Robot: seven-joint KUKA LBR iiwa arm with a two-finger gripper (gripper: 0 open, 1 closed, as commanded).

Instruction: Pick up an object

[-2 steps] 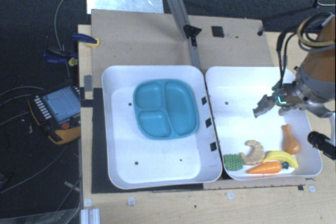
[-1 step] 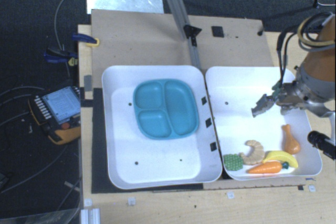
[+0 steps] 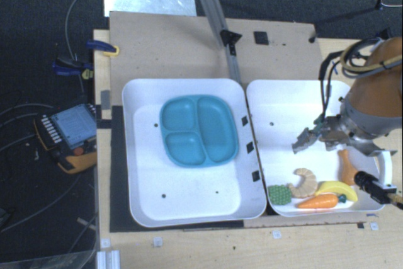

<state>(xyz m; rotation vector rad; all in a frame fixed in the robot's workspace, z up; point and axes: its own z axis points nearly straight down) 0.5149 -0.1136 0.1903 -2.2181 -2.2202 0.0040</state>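
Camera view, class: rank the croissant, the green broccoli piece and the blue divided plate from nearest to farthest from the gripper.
1. Croissant, right bin, just below the gripper.
2. Broccoli piece, lower left corner of the right bin.
3. Blue plate, in the left bin, across the divider.

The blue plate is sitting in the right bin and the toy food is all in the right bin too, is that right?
Not quite. The camera view shows the blue plate in the left bin, not the right one. The rest holds: the toy food, the banana, carrot and the others, lies in the right bin.
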